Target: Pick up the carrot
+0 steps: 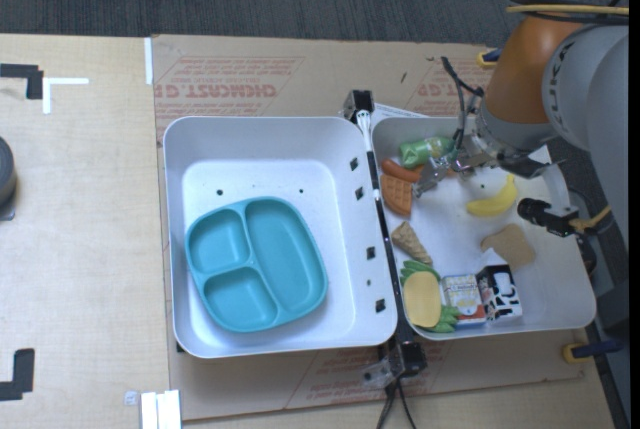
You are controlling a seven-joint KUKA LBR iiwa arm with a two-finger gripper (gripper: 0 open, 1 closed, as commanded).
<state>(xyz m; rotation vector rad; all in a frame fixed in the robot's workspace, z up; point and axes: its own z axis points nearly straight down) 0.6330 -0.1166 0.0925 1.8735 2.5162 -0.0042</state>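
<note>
**Gripper hanging over the back of the right bin, carrot sitting just beside it**

Gripper (pixel 447 167) on the grey arm is hovering low over the far left part of the right-hand shallow white bin (pixel 560 312), and honestly I can't tell whether it's open or closed, it's too small and cluttered there. Orange toy carrot (pixel 402 171) is lying just to the left of the tip, near the bin's left wall, and nothing is showing between the tips as far as I can see. Green leafy toy vegetable (pixel 422 151) is sitting right behind the carrot. Brown waffle-patterned piece (pixel 397 197) is lying just in front of it. Yellow banana (pixel 494 201) is resting to the right, under the wrist. Further toward the near edge, a tan bread slice (pixel 509 244), a tan wedge (pixel 410 242), a yellow-and-green burger-like toy (pixel 424 298) and small printed cartons (pixel 480 294) are lying around. Left white bin (pixel 180 247) is holding a teal three-compartment plastic tray (pixel 257 263).
</note>
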